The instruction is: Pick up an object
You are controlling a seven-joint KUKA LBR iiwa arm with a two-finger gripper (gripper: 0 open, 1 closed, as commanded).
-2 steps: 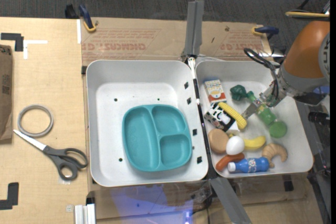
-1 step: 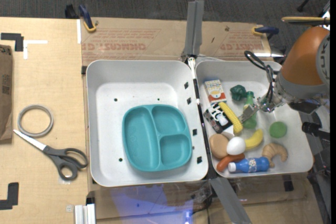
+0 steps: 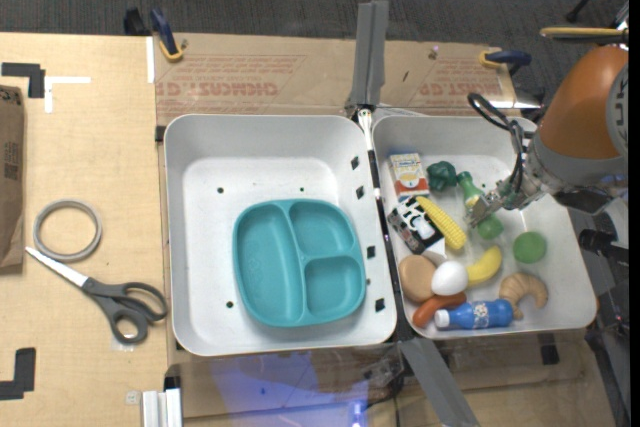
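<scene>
Camera view, top-down slant:
- Left bin (image 3: 190,215): teal divided plate (image 3: 300,262), three compartments, lying flat.
- Right bin (image 3: 570,305): toy food heap. Corn cob (image 3: 441,221) on black-and-white pack (image 3: 415,223); small carton (image 3: 405,171) at back; broccoli (image 3: 441,177); green ball (image 3: 529,247); banana (image 3: 485,265); egg (image 3: 449,276); croissant (image 3: 527,290); blue-white bottle (image 3: 474,315) at front edge.
- Gripper (image 3: 490,206): low over right bin, tips just beside small green piece (image 3: 489,229). Finger state: can't tell. Nothing seen held.
- Bench, left: tape roll (image 3: 67,229), scissors (image 3: 100,293).
</scene>
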